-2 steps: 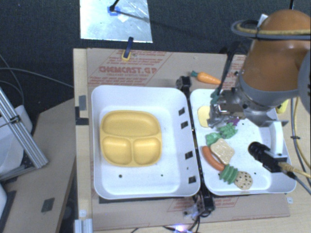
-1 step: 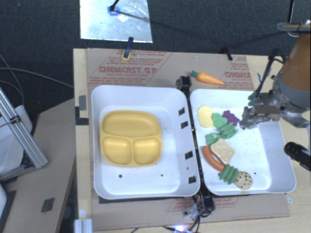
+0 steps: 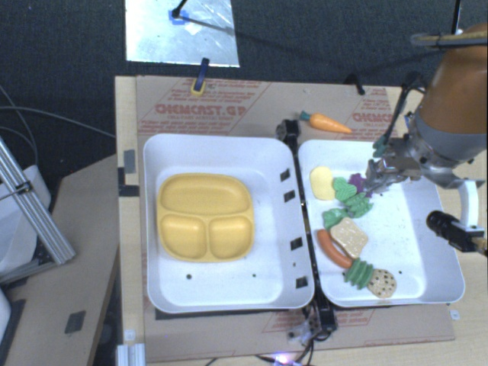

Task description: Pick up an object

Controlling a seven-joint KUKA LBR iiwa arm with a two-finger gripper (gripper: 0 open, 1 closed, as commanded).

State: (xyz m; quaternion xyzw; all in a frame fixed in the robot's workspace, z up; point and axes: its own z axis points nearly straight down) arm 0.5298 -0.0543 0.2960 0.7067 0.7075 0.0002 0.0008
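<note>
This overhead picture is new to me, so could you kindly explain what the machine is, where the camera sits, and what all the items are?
One camera, fixed above the bench, looks down at a slant. The grey and orange shape at the right is a robot arm; its gripper is low over the right bin. The picture does not let me tell whether it holds anything.

Two shallow white bins sit side by side. The left bin holds a yellow divided plate. The right bin holds toy food: a yellow piece, purple grapes, green leafy pieces, a slice of toast, a sausage and a cookie. A toy carrot lies on the board behind the bins, outside them.
</note>
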